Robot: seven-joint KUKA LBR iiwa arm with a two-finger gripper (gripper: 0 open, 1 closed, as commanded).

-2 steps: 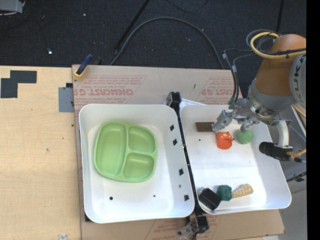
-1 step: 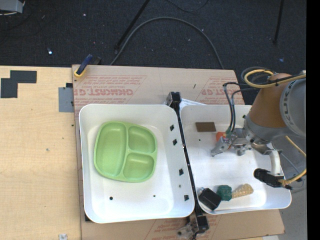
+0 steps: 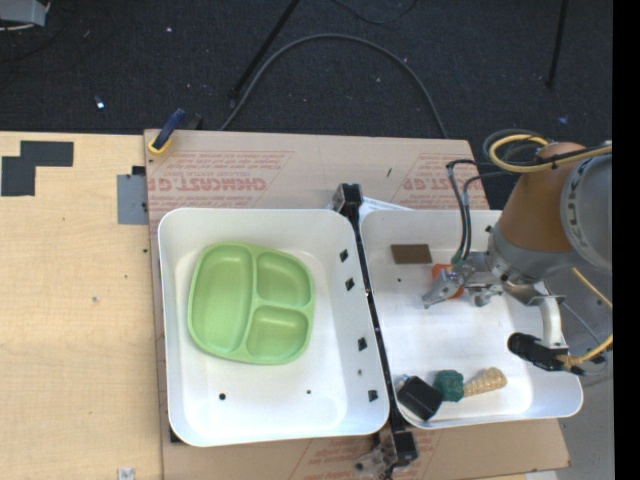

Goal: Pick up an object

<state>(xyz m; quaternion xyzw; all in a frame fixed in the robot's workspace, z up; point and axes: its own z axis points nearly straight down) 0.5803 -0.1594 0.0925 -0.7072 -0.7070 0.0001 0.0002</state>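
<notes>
Right bin (image 3: 560, 404): cone (image 3: 484, 381) lies lengthwise, tip pointing right.

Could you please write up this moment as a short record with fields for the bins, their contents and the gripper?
left bin: green divided plate
right bin: brown flat piece, black block, teal object, tan cone
gripper: low over the right bin, between brown flat piece and near-edge items
grasp: cannot tell

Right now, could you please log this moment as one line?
gripper: over right white bin, nothing held | small brown rectangular block: nearby
</notes>
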